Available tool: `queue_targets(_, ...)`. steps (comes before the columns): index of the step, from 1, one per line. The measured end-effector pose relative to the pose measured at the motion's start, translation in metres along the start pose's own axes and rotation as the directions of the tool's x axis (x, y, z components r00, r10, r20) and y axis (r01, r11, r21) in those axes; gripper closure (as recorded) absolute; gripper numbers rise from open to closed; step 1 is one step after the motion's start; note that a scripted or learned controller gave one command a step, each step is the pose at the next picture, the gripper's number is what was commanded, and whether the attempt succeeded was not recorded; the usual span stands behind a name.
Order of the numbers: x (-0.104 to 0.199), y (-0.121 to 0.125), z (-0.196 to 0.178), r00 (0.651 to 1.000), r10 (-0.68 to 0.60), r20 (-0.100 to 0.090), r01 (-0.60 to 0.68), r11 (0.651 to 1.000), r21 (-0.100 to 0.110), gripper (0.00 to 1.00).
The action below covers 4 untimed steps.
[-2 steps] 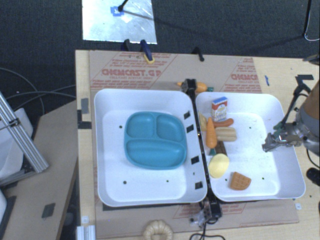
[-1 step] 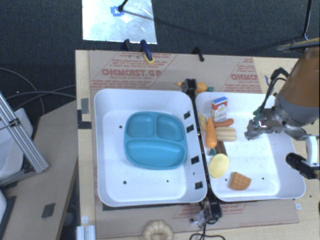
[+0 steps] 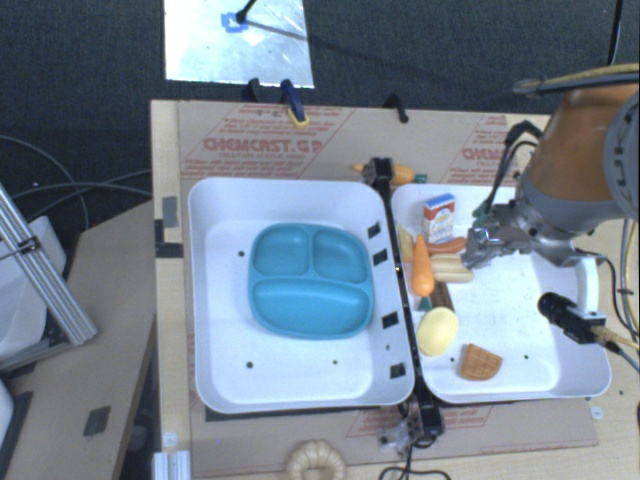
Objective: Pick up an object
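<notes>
Two white bins sit side by side. The left bin [image 3: 215, 268] holds a blue plate [image 3: 308, 280] with three parts. The right bin [image 3: 560, 373] holds the toy food — a carrot [image 3: 423, 266] is our landmark. A small box [image 3: 438, 217] stands just above the carrot. A pale stick [image 3: 452, 265] lies just right of it. A yellow lemon [image 3: 437, 330] sits just below it, and a waffle [image 3: 480, 362] lies below and to the right. The gripper [image 3: 482, 244] hangs right of the carrot, near the stick — I cannot tell how it is set.
</notes>
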<state>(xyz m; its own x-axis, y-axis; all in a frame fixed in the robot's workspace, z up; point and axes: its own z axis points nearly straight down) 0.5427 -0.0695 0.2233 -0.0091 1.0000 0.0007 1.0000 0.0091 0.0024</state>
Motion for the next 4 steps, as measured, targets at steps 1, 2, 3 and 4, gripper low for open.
queue_targets(1,0.050,0.017,0.006,1.000,-0.001,-0.001,0.001,1.000,0.000,1.00)
queue_targets(2,0.098,0.042,-0.007,1.000,0.000,-0.001,0.000,1.000,-0.002,1.00)
queue_targets(3,0.142,0.076,0.006,1.000,0.002,-0.001,-0.002,1.000,-0.002,1.00)
queue_targets(4,0.166,0.090,-0.012,1.000,0.002,-0.001,-0.002,1.000,-0.002,1.00)
